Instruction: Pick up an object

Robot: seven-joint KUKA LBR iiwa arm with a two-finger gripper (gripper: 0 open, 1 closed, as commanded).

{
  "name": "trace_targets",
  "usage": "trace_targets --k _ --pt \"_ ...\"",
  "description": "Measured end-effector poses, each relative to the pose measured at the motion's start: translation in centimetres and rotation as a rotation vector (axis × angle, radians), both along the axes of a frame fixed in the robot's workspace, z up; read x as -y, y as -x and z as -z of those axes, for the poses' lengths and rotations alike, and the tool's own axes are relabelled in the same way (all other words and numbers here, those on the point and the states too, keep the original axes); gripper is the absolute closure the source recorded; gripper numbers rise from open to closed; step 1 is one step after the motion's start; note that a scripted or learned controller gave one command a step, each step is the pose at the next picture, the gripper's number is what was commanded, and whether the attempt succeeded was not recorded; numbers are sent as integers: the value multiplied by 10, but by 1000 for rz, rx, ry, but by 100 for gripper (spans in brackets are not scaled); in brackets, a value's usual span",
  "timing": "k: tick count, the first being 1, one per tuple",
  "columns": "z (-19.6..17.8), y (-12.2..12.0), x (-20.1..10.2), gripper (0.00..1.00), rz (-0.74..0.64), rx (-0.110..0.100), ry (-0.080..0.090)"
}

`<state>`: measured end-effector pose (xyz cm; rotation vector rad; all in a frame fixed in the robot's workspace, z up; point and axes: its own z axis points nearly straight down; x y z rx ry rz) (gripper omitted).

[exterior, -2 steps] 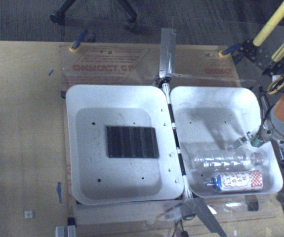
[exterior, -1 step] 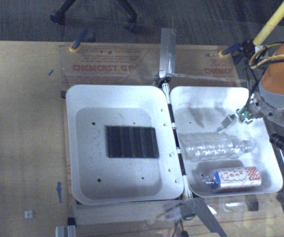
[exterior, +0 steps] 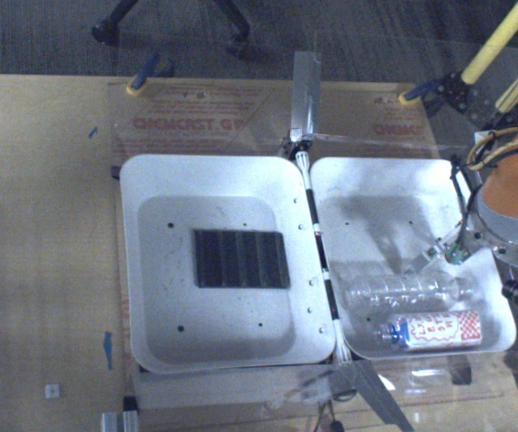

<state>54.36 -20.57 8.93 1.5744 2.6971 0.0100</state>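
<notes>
The gripper is hovering low in the right white bin; I cannot tell its opening, and nothing is sitting visibly between the jaws. Just below them are lying a clear plastic bottle and, beyond it, a red-and-white labelled bottle, both unlifted. The pick is not yet made.

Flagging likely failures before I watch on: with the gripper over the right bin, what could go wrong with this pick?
1. The clear plastic bottle and the red-and-white labelled bottle lie side by side, so the gripper may nudge both or catch neither.
2. Both are round and lying down; they could roll away when touched.
3. They sit near the right bin's front wall, which may block the descent.
</notes>
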Motion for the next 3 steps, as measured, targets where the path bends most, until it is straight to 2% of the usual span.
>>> trace_targets --k 1,2,3 --pt "-10 0 0 100 1 0 -1" --pt "-21 -2 1 100 2 6 2" --pt "-23 -3 1 0 2 11 3"
